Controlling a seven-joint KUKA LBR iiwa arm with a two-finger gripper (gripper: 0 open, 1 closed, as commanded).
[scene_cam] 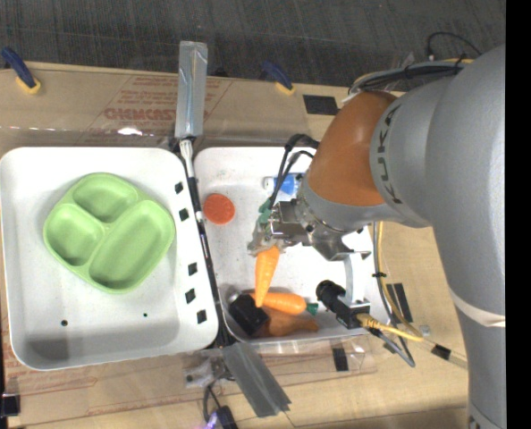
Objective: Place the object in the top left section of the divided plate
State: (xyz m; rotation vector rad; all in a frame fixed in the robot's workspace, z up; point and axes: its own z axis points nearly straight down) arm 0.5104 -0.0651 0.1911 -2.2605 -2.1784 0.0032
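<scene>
A green divided plate point(110, 231) lies in the left white bin point(33, 329), with two small sections at its upper left and one long section at its lower right. My gripper point(267, 239) is over the right bin point(239, 164), shut on the wide upper end of an orange carrot point(265, 280). The carrot hangs down from the fingers, with its tip pointing at the pile at the bin's near edge. The grey arm and its orange band cover the right half of that bin.
An orange round piece point(218, 208) lies near the right bin's left wall. At that bin's near edge sit a second carrot point(285, 304), a black object point(245, 313) and a brown item point(294, 326). A blue item point(288, 186) peeks out beside the wrist.
</scene>
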